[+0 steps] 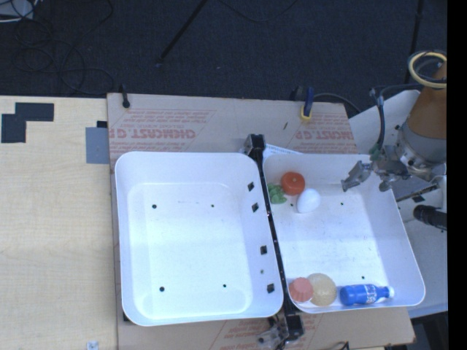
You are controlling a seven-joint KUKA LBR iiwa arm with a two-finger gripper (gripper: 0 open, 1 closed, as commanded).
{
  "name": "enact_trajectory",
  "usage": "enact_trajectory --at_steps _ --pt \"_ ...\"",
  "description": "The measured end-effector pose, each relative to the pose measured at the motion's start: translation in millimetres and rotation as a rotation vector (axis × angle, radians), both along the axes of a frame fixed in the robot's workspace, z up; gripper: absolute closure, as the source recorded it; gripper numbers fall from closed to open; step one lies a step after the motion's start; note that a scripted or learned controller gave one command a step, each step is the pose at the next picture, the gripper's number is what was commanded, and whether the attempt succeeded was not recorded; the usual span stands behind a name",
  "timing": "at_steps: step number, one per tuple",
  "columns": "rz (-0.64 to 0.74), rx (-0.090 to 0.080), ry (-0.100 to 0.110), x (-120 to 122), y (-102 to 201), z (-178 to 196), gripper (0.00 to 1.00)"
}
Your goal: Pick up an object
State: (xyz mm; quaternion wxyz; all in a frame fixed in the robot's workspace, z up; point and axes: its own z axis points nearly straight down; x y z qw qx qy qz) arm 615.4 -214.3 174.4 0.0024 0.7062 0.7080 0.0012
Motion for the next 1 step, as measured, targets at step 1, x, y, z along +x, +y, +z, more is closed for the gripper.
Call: enact_trajectory --at_steps 1 --pt "0.004 0.003 0.010 7.6 2.6 -91.4 0.00"
